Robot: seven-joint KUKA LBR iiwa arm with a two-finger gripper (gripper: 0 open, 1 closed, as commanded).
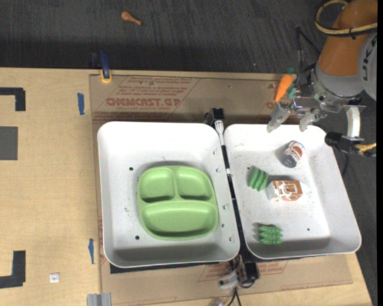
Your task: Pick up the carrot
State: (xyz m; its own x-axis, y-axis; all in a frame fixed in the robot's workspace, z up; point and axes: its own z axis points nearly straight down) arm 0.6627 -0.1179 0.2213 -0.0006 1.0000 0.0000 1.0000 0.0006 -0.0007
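The carrot (282, 87) is small and orange with a green top. It sits just beyond the far rim of the right bin (341, 197), on the brown board. My gripper (289, 123) hangs over that bin's far edge, a little nearer than the carrot and to its right. The two silver fingers (274, 123) point down and stand apart, open, with nothing between them. The carrot is up beside the gripper's body, not between the fingers.
The right bin holds a small can (292, 153), an orange and white packet (285, 190) and two green ridged items (258, 178) (269, 234). A green divided plate (177, 200) lies in the left bin (114, 179). A small orange object (130, 18) lies on the dark floor.
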